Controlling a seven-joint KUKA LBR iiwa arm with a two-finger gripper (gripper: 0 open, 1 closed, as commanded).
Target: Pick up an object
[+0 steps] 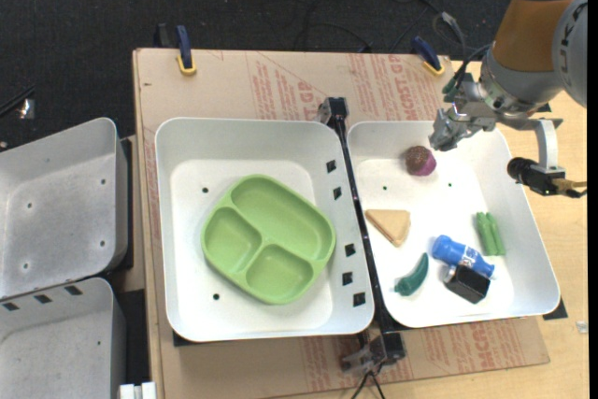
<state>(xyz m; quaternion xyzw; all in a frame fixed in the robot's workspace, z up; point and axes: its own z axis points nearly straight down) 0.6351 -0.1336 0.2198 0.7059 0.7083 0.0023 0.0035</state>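
The gripper hovers over the right bin's far edge, just right of the purple object, probably its target; finger spacing cannot be told.

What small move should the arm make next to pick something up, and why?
Probably move the hand a little left and down onto the purple ball. The hand hangs over the far part of the right bin, just beside the ball and holding nothing. The ball is the nearest thing and lies apart from the other objects.
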